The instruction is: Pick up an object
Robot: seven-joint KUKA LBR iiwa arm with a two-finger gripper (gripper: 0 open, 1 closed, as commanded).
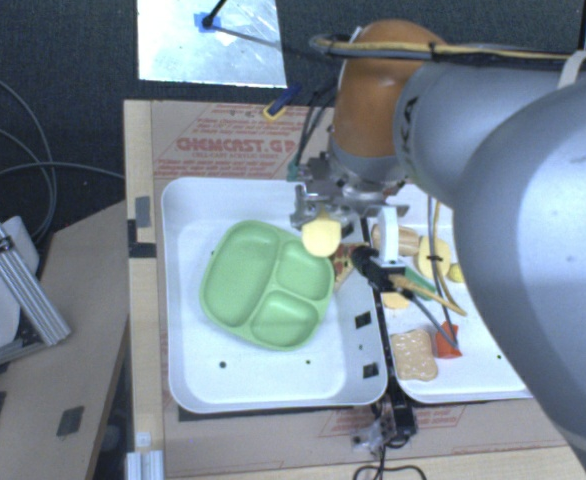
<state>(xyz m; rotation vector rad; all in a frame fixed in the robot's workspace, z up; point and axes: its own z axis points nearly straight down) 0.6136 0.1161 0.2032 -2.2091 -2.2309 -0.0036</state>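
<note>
End effector (325, 216) sits at the far right edge of the left bin (188, 298), below the orange band (373, 88) of the arm. A pale yellow round object (321, 237) lies directly under the metal wrist hardware, touching or just beside the far right rim of the green divided plate (268, 284). Whether it is held cannot be told: the wrist body hides the finger tips, and no finger is seen on either side of the object. Grip state: undetermined.

Key relation: the yellow object lies straight below the end effector and slightly toward the camera, over the plate's corner, close to the divider between the bins. It looks roughly round, so no long axis constrains the approach. One arm only, so no choice of side.

Counts, moving outward:
- yellow round object: 1
- green divided plate, three compartments: 1, in the left bin
- white bins: 2, side by side on the worktop (83, 298)
- right bin (493, 368): a jumble of small toy food items, partly hidden by the arm; a tan cracker-like piece (414, 355) and an orange piece (447, 342) are distinguishable; full count not possible.

Judgement: if the object is not gripped, a short vertical descent should suffice.
</note>
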